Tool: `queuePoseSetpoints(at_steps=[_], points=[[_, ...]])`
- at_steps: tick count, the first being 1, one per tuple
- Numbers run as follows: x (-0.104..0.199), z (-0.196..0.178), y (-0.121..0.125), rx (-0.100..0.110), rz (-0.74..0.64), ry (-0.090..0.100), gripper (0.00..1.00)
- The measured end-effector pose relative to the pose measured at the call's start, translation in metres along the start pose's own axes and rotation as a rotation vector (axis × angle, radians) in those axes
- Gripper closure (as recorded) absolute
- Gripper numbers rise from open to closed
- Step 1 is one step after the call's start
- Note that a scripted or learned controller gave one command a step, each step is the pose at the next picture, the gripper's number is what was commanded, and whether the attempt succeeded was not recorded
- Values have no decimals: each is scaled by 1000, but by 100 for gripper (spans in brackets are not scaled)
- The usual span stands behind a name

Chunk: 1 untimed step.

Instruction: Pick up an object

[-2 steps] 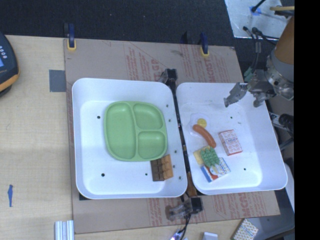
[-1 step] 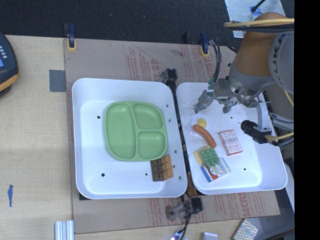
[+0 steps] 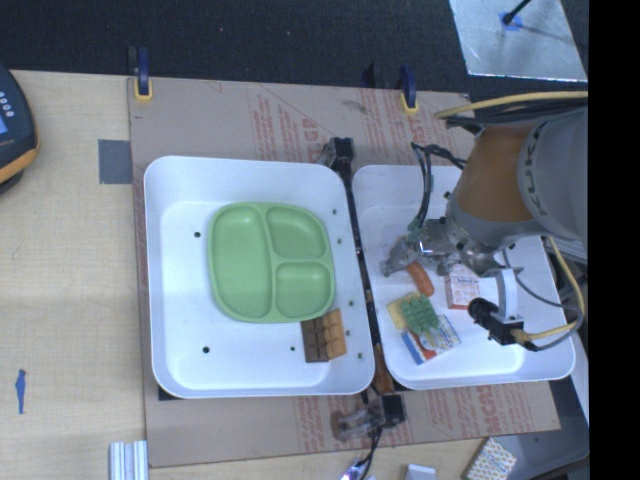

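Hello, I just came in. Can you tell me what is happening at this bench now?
A grey robot arm reaches into the right bin, its gripper low over an orange object, a green object and a small packet. It is not clear that it holds anything. In the left bin lie a green divided plate and a brown block, untouched.

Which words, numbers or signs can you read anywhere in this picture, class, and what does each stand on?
None can be read for certain.
Cardboard sheet under the bins: red print in slanted lines, too blurred to read.
Small white card in the right bin: red marks, too small to read.
Green packet in the right bin: print illegible.
Device at the left edge: buttons, no readable labels.
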<state>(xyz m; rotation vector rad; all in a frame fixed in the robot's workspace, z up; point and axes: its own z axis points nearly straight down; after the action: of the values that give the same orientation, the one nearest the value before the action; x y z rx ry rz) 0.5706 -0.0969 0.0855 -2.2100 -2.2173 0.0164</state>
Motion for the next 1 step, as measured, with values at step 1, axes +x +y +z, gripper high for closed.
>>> queuePoseSetpoints(at_steps=[1], points=[[-1, -17, 4, -10, -4, -2, 100]])
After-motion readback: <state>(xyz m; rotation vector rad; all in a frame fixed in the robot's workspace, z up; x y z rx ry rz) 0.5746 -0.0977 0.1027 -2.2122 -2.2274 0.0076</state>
